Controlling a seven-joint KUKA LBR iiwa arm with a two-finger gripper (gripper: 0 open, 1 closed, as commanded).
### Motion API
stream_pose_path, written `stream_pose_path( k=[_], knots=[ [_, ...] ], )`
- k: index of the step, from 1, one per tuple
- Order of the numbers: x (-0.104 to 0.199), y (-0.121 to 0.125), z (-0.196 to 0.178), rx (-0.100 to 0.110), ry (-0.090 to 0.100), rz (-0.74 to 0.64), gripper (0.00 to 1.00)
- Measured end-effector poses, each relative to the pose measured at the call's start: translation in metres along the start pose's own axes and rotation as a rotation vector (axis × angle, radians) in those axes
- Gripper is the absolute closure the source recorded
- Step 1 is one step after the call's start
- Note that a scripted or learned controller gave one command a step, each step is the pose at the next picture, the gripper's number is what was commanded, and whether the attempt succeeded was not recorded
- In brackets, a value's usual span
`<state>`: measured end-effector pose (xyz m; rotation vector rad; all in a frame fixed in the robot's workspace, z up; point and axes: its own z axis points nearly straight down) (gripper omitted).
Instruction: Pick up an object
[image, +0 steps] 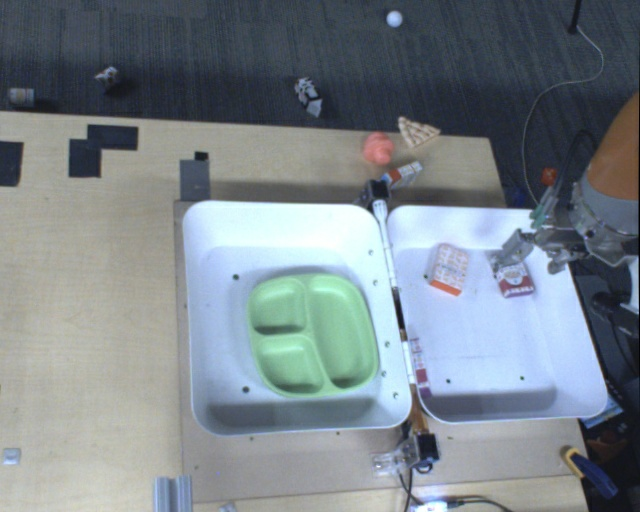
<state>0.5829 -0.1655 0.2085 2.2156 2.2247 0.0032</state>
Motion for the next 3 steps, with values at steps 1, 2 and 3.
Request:
stream_pose_path(
  k=[1,2,3],
  knots=[
    [0.005,0.036,0.108,-0.013,-0.004,0.0,0.0],
    [0.047,0.069,0.118,-0.008,-0.001,-0.002,0.0],
    [0.049,0.071,0.106,-0.015,0.001,-0.006,1.0]
  ],
)
